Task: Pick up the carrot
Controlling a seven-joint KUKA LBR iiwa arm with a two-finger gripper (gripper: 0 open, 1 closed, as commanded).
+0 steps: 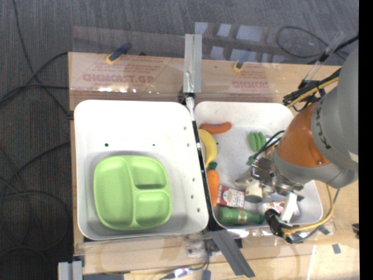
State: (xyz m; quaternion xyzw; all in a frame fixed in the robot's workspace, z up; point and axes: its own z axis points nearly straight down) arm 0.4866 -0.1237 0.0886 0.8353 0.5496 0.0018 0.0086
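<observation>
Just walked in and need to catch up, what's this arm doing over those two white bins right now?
The arm is reaching into the right bin, its gripper low among the clutter there. The carrot it is meant to pick up lies against that bin's left wall, apart from the gripper, below a banana and above a green bottle. The left bin holds a green divided plate.

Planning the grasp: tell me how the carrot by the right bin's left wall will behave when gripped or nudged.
The carrot looks stiff and tapered, so it would probably lift as one piece but might slip toward its thin end. Its rounded body could roll if pushed. Lying against the right bin wall beside the banana, it leaves little finger room.
</observation>
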